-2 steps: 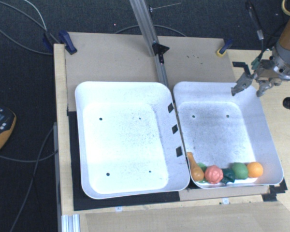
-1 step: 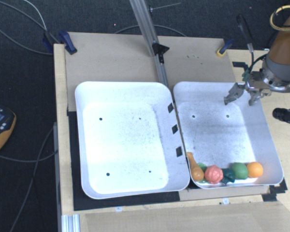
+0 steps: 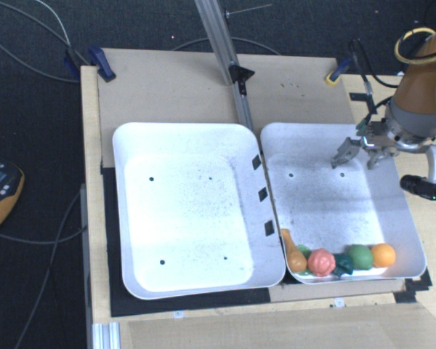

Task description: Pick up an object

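Crowded along the right bin's [image 3: 392, 217] near wall are small toy objects [image 3: 339, 259], partly hidden by one another. Above its far end, the gripper [image 3: 358, 157] is seen spread, nothing between its fingers.

Two white bins [image 3: 185, 209] are showing fine dark speckles on a tan tabletop [image 3: 174, 93]; an orange ball [image 3: 383, 254], a green one [image 3: 360, 257], and a pink one [image 3: 320, 262] are sitting together; blue clamps [image 3: 102, 64] are gripping the tabletop's corners.
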Available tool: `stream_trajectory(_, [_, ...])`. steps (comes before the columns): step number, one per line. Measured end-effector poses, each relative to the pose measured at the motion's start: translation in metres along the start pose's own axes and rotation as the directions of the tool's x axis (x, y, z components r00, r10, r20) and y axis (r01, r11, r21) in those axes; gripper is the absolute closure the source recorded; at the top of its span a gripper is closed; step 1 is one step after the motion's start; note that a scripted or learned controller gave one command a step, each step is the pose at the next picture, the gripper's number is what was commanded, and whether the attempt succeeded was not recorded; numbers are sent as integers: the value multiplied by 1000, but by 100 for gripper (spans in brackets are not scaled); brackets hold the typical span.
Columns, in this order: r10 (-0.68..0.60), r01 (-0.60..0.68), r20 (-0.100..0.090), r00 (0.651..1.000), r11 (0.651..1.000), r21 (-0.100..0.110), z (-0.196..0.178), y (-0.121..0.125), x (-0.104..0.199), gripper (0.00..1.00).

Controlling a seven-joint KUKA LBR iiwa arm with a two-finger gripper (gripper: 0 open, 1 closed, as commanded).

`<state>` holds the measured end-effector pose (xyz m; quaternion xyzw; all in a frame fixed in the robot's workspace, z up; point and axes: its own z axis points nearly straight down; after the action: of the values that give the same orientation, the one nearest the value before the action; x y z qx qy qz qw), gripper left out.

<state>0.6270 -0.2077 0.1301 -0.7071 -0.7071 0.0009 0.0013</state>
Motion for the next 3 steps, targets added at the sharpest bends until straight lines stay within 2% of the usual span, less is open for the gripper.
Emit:
stream_trajectory(1, [-1, 1, 1, 1000, 1000, -6, -13, 1, 0, 100])
stream_trajectory(2, [-1, 1, 2, 1000, 1000, -9, -77, 0, 3, 100])
stream_trajectory(3, [0, 0, 2, 1000, 1000, -8, -118, 1, 3, 100])
